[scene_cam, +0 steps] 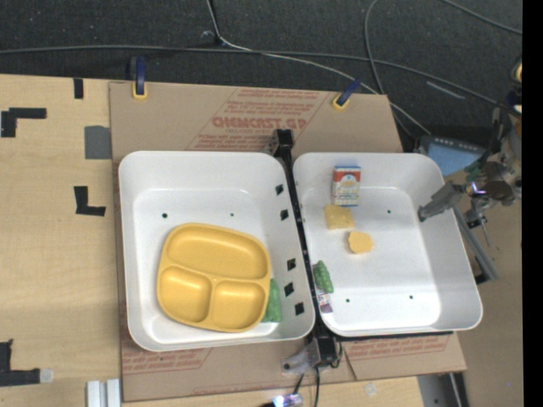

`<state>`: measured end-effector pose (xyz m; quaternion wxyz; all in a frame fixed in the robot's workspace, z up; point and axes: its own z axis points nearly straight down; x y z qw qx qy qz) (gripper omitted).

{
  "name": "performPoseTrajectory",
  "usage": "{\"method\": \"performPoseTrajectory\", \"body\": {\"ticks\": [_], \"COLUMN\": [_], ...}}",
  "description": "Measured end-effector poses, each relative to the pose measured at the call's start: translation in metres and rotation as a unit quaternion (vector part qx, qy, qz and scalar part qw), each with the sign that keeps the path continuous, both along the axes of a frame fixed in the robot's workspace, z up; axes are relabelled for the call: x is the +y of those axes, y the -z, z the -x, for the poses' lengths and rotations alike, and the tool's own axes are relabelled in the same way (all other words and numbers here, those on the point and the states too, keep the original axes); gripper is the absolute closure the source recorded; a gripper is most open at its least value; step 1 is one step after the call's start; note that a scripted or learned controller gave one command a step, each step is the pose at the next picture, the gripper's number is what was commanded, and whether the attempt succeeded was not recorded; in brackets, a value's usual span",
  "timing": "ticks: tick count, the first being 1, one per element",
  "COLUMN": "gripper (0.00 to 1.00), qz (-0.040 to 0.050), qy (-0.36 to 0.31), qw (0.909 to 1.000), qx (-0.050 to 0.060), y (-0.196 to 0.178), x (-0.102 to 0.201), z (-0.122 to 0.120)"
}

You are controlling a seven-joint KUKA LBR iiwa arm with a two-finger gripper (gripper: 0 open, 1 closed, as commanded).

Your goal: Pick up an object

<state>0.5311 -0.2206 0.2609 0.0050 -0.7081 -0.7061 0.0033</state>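
Observation:
The right bin (424, 312) holds a small white carton (345, 184) with red and blue print, standing near its back wall. In front of the carton lie a pale yellow wedge (338, 218) and a round yellow piece (360, 242). A green packet (322, 280) rests against this bin's left wall. My gripper (472, 192) hangs over the right bin's right rim, well to the right of all these objects and touching none of them. Nothing is seen in its grasp.
The left bin (144, 185) carries a yellow divided tray (214, 275) with a green item (273, 302) wedged at its right side. Both bins sit on a cardboard sheet (254, 117) clamped at the back. Black cables (254, 49) run behind.

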Motion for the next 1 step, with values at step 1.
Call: {"method": "performPoseTrajectory", "body": {"ticks": [1], "gripper": [0.0], "qz": [0.0016], "qy": [-0.002], "qw": [1.0], "qx": [-0.005], "y": [-0.006], "x": [0.0003], "z": [-0.0023]}}
